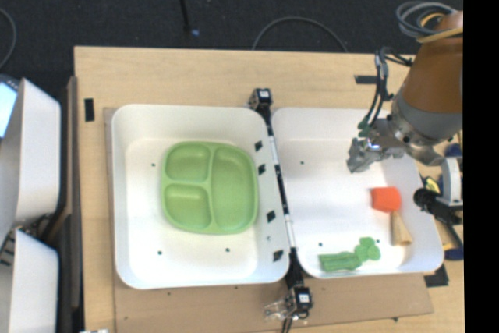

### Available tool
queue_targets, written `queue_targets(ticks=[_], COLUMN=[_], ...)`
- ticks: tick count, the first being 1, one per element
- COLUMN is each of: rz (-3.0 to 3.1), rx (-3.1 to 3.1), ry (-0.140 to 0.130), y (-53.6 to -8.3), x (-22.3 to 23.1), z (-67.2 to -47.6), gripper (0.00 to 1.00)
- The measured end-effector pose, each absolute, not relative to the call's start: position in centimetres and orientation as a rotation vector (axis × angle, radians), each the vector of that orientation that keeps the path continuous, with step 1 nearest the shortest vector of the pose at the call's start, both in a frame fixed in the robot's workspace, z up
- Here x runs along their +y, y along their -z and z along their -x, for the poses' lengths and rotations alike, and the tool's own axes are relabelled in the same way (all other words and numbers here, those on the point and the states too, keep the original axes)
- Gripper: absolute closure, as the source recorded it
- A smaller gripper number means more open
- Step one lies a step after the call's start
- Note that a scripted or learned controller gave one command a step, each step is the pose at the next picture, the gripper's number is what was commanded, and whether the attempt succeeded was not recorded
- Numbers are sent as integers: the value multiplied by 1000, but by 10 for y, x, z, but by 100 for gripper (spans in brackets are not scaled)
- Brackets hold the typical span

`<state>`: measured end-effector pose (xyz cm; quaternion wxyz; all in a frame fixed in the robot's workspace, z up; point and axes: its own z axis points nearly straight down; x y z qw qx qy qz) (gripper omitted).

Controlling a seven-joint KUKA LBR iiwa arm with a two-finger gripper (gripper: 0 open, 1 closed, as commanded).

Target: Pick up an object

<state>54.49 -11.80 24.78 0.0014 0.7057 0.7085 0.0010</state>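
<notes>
Reaching in from the right, the grey arm (437, 82) with its orange band hangs over the right bin (312, 222), and its gripper (360, 154) sits above the upper middle of that bin's white floor. Whether the gripper is released or clenched I cannot tell; it is too small and blurred, and nothing shows between its tips.

No brand, label or writing can be read anywhere on the counter (195, 74) or on the things it carries.

Counted: two shallow white bins side by side, one plate, and three loose objects.

The left bin (132, 246) holds a single thing, a light green divided plate (210, 186) with three compartments, lying flat near the bin's middle. Its compartments hold nothing that can be seen.

The right bin holds the three loose objects, all in its lower right part. An orange block (385, 199) lies below and to the right of the gripper, apart from it. Just below the block, a small tan wooden piece (400, 230) stands close to the bin's right wall. A green toy-like object (348, 256) stretches along the bin's near edge, left of the wooden piece and near it.

A black clip-like fitting (260, 98) sits at the far end of the seam between the bins, and another (299, 297) at the near end.
</notes>
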Motion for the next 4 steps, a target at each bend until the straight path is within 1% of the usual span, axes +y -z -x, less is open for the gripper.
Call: queue_targets(ticks=[1,2,3,4], rz=[-2211,-2212,-2213,-2215], rx=[2230,2229,2229,2228], ry=[-4,-4,-3,2], y=[-252,-258,-251,-234], x=[-58,-10,40,87], z=[-555,-570,-592,-589], gripper=[100,100,100,100])
